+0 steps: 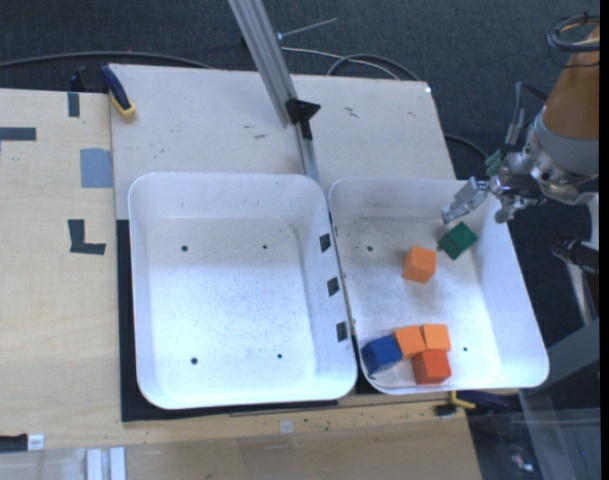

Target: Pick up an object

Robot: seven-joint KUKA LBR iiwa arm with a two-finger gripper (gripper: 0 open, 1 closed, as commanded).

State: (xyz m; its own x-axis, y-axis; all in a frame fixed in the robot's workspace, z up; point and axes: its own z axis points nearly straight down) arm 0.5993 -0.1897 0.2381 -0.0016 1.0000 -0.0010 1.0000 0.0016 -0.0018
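My gripper [479,211] hangs over the far right part of the right bin [504,298], with the orange-banded arm reaching in from the right. Its two fingers stand apart, so it is open, and nothing sits between them. A green block [458,240] lies just below the left finger [457,208], slightly tilted, near the bin's right wall. An orange cube [419,265] rests a little to the left of the green block.
At the right bin's near edge a blue cube [382,352] and three orange cubes [431,366] sit clustered together. The left bin [144,268] stands beside it. A slanted metal pole [269,58] rises behind the bins.
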